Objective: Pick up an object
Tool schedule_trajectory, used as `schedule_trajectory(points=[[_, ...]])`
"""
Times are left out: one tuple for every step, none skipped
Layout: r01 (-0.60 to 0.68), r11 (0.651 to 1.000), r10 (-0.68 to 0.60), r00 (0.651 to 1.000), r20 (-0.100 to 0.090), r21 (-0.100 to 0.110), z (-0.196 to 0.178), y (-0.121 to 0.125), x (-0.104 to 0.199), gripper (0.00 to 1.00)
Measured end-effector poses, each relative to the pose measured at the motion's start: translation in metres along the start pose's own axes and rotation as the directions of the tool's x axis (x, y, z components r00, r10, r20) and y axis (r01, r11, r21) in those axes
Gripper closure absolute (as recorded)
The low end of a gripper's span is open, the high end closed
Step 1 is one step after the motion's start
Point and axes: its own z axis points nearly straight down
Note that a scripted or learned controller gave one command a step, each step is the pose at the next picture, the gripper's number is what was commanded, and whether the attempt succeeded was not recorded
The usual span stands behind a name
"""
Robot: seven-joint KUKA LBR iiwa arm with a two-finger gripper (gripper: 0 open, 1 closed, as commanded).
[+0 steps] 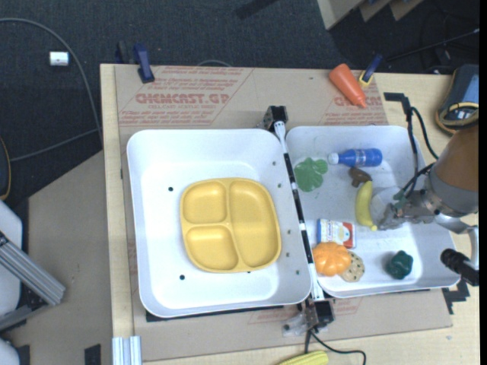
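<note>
Reaches in from 3 o'clock over the right bin (426, 284), grey and orange-banded, with the gripper (392, 213) low at the bin's 3 o'clock side. Sits just beside the lower end of the banana (365, 204); contact too blurred to confirm. Cannot tell whether clenched or released, and shows nothing plainly grasped.

Lies upright-curved near the middle of the right bin, that banana, with a small brown piece (359, 176) at its 12 o'clock tip. Further toward 12 o'clock, a blue bottle (358, 157) on its side, white cap pointing to 9 o'clock. At 10 o'clock, a green leafy toy (310, 173) close to the dividing wall. At 7 o'clock, a small white carton (335, 233) with red and blue print, too small to read. Just below it, an orange fruit (331, 258) touching a speckled cookie (352, 267). At 5 o'clock, a dark green object (399, 264), well apart from the rest.

In the left bin (137, 204), dead centre, a yellow divided plate (228, 225) with three compartments.

Beneath both bins, a brown board (183, 97) printed in red, reading roughly "CHEMCAST GP", repeated faintly at 1 o'clock. On the board at 1 o'clock, an orange carrot-like toy (348, 86). At 11 o'clock, a blue clamp (142, 63) on the board's edge.
</note>
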Motion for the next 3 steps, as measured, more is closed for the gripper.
schedule_trajectory(points=[[-0.001,1.0,0.001,1.0,0.0,0.0,0.0,0.0,0.0,0.0],[0.002,1.0,-0.002,1.0,-0.009,0.005,0.0,-0.04,-0.014,0.0],[0.002,1.0,-0.002,1.0,-0.002,-0.002,-0.012,0.082,-0.011,0.0]])
